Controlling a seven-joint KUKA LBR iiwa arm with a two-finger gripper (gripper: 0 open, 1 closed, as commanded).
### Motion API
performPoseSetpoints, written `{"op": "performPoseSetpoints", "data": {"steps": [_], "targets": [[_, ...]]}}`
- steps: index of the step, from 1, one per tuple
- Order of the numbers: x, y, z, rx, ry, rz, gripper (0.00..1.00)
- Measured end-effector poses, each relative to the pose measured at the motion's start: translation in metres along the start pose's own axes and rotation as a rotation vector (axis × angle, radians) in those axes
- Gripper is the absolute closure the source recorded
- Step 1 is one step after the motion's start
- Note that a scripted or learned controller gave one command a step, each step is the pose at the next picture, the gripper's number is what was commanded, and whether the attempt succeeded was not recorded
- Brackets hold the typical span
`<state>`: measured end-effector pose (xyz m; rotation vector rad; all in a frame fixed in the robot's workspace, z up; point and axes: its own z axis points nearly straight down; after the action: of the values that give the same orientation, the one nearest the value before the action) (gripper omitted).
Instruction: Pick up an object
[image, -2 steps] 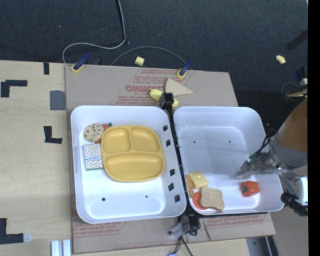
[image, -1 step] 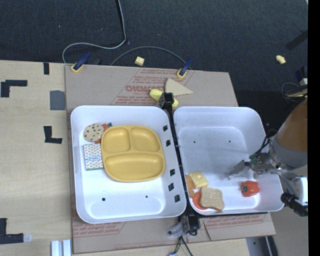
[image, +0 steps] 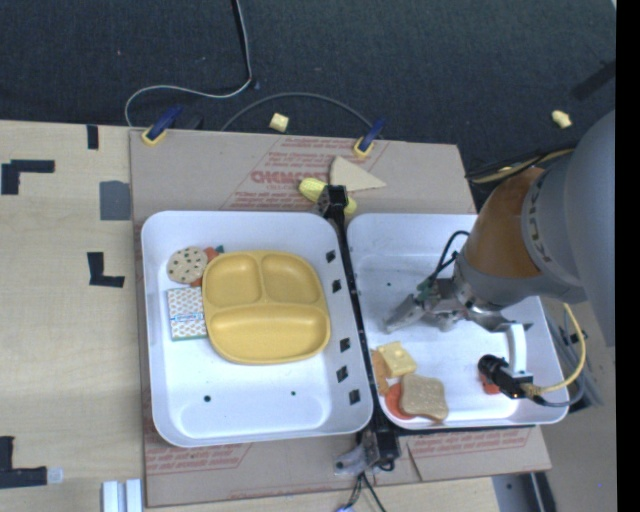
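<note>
My gripper (image: 408, 311) hangs low over the middle of the right bin (image: 400, 240), pointing left, and I see nothing in it. Toy food lies just below it at the bin's front left. A yellow cheese block (image: 398, 358) is closest. A tan bread slice (image: 424, 398) rests on a red slice (image: 394, 401), and an orange piece (image: 379, 369) sits against the bin wall. The gripper is above and apart from all of them.
The left bin (image: 240, 415) holds a yellow divided plate (image: 266, 305), a round cookie (image: 186, 264) and a checkered wafer (image: 186, 312) at its left side. The arm's grey body (image: 540, 240) covers the right bin's far right. A black divider (image: 346, 300) separates the bins.
</note>
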<state>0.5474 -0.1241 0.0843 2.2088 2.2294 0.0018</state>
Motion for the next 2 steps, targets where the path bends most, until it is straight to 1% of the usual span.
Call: {"op": "performPoseSetpoints", "data": {"steps": [1,2], "targets": [[-0.054,0.001,-0.121,-0.008,-0.005,0.012,0.0],[-0.085,-0.044,-0.023,0.013,0.003,0.014,0.0]]}}
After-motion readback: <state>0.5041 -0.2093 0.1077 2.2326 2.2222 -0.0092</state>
